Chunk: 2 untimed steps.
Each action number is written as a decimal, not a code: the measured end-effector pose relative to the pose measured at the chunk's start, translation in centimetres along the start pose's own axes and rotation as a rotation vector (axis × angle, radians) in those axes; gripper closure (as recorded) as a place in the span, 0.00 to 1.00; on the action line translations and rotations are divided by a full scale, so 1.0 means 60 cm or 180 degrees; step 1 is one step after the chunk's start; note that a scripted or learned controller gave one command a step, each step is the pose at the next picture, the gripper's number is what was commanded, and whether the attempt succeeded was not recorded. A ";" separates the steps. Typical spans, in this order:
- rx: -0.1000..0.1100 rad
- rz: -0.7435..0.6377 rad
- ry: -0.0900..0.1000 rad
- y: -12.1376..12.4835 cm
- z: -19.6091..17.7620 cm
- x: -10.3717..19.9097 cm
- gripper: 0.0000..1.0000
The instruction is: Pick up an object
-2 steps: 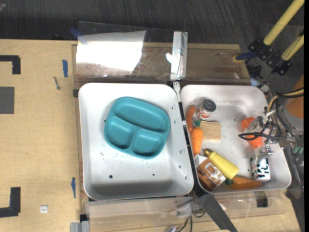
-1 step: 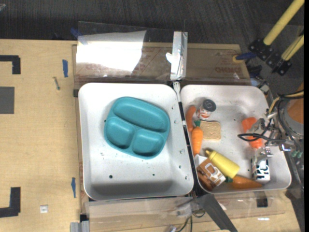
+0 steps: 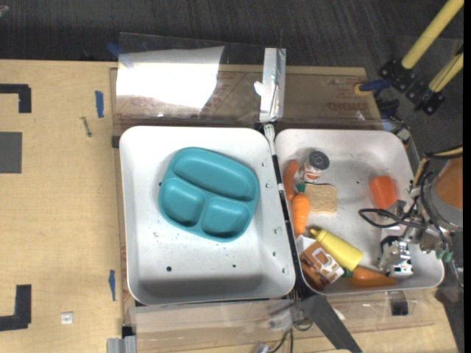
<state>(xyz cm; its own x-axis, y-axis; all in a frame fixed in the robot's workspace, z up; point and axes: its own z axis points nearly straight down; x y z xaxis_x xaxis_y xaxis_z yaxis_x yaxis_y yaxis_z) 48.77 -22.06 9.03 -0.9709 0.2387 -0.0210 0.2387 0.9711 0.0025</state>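
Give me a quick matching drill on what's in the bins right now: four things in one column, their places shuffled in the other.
Things:
1. teal tray
2. yellow bottle
3. orange cup
4. small can

Places:
A. right bin, near its far wall
B. left bin, middle
C. right bin, near its front edge
D. right bin, towards its right side

Pairs: 1-B, 2-C, 3-D, 4-A

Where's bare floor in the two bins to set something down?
Left bin: bare floor all around the teal divided plate, widest along the near edge. Right bin: a bare patch mid-floor between the cracker and the orange block. Crowded along its left wall and near edge, where the claw sits.
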 end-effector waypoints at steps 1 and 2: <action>0.0006 -0.0009 -0.0026 0.002 -0.018 -0.004 1.00; 0.0009 -0.0370 0.0014 0.024 -0.218 -0.117 1.00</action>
<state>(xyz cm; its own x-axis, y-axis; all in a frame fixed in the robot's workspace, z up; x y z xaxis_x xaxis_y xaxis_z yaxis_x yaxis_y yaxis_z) 55.67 -22.32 22.26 -0.9921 0.1244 -0.0165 0.1245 0.9922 -0.0026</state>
